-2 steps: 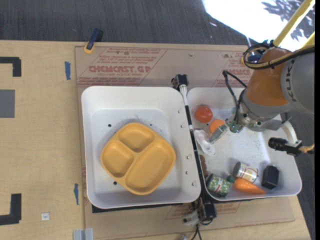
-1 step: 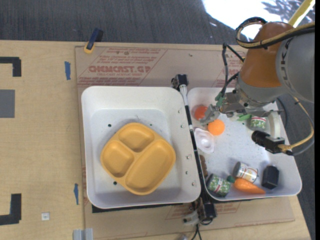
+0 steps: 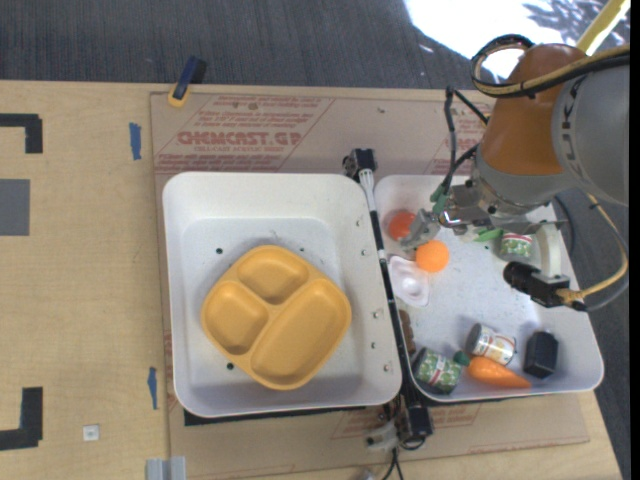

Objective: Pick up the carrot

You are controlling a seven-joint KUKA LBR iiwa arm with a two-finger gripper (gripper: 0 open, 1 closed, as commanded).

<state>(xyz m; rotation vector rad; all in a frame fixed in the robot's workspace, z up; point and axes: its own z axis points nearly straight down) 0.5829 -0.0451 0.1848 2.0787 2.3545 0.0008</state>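
My tool (image 3: 432, 226), grip state indiscernible, hovers by the orange ball (image 3: 432, 257), well apart from the carrot (image 3: 497, 373); I risk seizing the wrong object.

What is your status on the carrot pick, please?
End effector at top of right bin, beside orange ball. Carrot at bin's near edge, untouched. Can and black block crowd it.

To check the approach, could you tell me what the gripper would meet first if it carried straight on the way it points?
Likely the orange ball, just below the gripper, which points down into the right bin; depth is unclear. The carrot lies well off that line.
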